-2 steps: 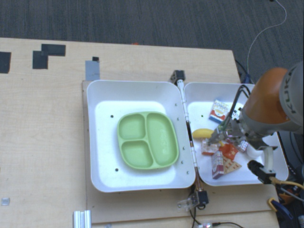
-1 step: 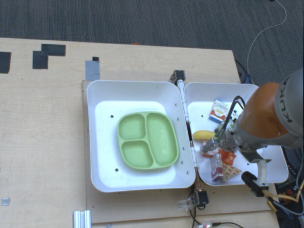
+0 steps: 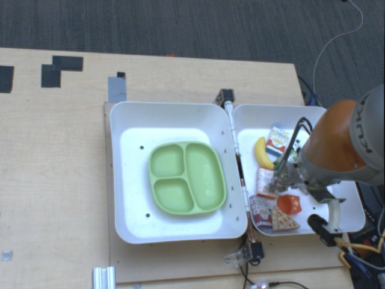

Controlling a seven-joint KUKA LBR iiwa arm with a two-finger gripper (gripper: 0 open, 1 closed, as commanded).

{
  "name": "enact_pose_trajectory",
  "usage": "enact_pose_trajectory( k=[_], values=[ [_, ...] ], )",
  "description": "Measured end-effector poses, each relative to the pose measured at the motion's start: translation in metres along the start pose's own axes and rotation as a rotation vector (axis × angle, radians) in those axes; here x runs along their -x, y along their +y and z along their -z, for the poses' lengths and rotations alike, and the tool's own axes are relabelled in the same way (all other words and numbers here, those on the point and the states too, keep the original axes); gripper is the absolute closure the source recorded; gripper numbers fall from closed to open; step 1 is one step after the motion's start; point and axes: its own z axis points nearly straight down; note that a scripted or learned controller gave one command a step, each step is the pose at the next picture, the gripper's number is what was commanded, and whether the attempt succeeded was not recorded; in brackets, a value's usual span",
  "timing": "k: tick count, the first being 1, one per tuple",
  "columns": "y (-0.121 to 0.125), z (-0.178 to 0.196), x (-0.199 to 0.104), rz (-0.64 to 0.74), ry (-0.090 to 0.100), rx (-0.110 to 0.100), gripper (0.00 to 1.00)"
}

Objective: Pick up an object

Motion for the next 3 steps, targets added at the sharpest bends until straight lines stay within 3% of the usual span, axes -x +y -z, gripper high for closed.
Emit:
enact_pose_trajectory(
  k=[1,2,3],
  values=[
    [0.000,0.000,0.000,0.000,-0.001,0.000,0.00],
    [0.002,0.011,-0.001,0.003,0.002,0.003,1.00],
    [0.002,0.010,-0.001,0.003,0.002,0.003,0.00]
  ],
)
